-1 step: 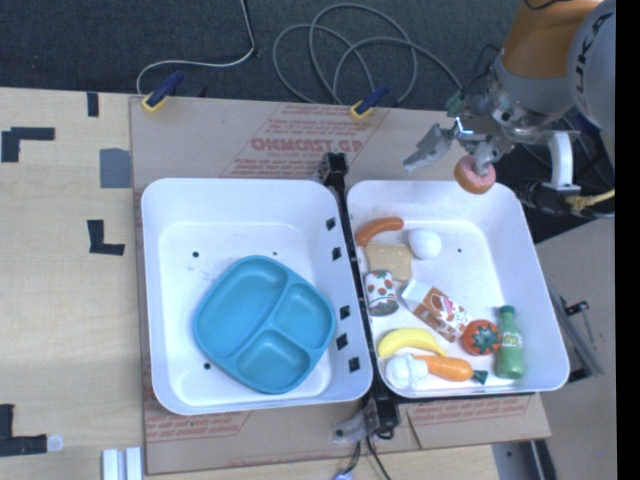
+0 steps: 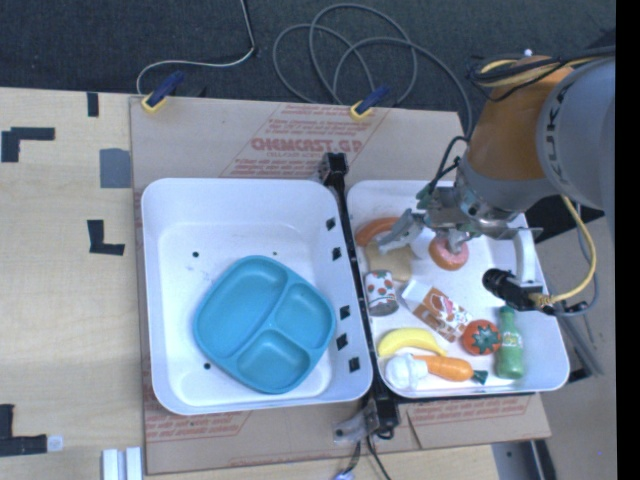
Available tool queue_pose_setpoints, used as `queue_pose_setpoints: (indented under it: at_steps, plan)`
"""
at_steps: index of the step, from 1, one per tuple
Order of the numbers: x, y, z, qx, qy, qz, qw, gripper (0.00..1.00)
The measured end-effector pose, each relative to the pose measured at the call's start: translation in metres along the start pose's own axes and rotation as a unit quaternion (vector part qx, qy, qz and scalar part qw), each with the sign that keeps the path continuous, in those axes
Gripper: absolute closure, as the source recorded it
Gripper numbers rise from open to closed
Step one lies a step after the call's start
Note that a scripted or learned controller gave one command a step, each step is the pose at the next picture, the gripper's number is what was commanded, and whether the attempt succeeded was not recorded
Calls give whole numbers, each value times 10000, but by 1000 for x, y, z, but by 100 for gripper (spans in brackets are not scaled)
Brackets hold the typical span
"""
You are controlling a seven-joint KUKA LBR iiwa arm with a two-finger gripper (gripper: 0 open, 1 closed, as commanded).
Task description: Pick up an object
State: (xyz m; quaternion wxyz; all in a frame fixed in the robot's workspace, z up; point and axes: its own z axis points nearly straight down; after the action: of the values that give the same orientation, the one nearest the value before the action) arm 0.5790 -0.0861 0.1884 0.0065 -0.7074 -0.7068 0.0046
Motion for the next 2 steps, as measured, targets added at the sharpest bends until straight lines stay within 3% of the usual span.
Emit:
queue_pose_setpoints:
  at_steps: [1, 2]
  plan:
    - [-7, 31, 61, -80, -11, -4, 10000, 0]
    - [-20, -18, 100, -155, -24, -18, 9999, 0]
